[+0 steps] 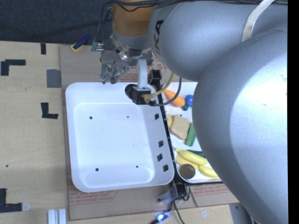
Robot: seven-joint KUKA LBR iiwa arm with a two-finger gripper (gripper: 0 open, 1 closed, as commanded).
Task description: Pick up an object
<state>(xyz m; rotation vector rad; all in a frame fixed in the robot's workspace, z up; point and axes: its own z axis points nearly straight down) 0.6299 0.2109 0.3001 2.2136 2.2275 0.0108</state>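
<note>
Lying in the right bin (183, 178), mostly hidden under the grey arm (233, 78), are a banana (191, 157), a green piece (190, 134), a tan slice (180, 126), an orange piece (174, 98) and a blue piece (188, 100). Left of that bin sits the left bin (74, 139). Above its far rim hangs the hand (110, 76); whether its fingers are spread or pressed together cannot be told. Both bins rest on the tabletop (28, 143).

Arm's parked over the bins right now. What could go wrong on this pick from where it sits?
1. The gripper hangs at the far rim of the left bin, while the banana, carrot and other objects lie in the right bin: descending here probably grabs nothing.
2. The arm's bulk covers much of the right bin, so objects there go unseen.
</note>
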